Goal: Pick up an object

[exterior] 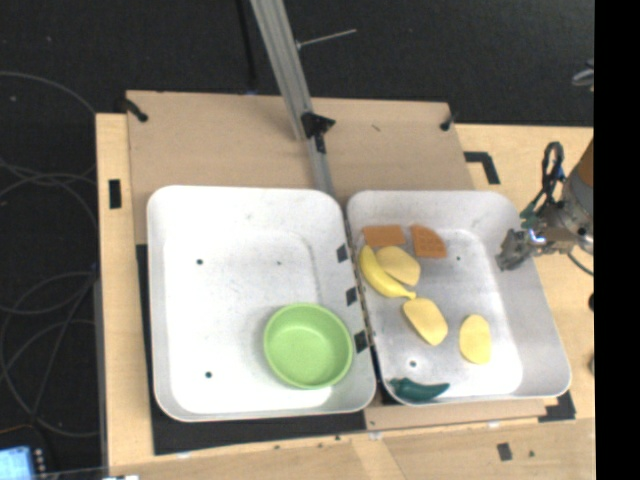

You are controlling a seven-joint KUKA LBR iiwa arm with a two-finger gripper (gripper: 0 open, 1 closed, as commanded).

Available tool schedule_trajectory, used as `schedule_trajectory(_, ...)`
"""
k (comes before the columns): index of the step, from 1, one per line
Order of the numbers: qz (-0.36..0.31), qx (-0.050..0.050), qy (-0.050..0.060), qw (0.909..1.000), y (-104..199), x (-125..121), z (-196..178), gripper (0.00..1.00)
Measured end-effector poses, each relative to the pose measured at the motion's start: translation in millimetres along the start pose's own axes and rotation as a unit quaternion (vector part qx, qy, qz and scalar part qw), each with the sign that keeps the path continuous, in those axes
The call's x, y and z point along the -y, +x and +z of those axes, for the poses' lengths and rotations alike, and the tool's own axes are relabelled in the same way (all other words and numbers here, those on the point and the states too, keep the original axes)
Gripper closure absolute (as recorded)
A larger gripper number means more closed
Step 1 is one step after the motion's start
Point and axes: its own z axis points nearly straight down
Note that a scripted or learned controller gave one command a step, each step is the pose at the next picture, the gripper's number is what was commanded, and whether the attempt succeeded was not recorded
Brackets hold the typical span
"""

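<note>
- You see the gripper (512,249) at the right rim of the right bin (520,368), hanging over the bin's upper right edge, with the arm (572,213) reaching in behind it.
- You cannot tell from this view how its tool is set; nothing shows in its grasp.
- In the right bin you have a banana (376,274) near the left wall, with a pale yellow piece (399,264) touching it.
- Just above those lie two orange-brown flat pieces (384,236) side by side, near the bin's far wall.
- Lower down you find two more yellow lumps (425,320), one in the middle and one to its right, apart from each other.
- A dark green object (418,391) sits at the near rim of the right bin.
- The left bin (200,228) holds a green bowl (308,344), upright, in its near right corner.
- A grey metal pole (285,68) slants up from between the bins.
</note>
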Motion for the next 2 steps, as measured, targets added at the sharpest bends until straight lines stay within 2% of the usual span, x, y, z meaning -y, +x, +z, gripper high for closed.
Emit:
schedule_trajectory(1, 0.000, 0.000, 0.000, 1.0000, -6, -1, -63, 1.00)
schedule_trajectory(2, -0.001, -0.001, 0.003, 1.0000, 38, 2, -64, 1.00)
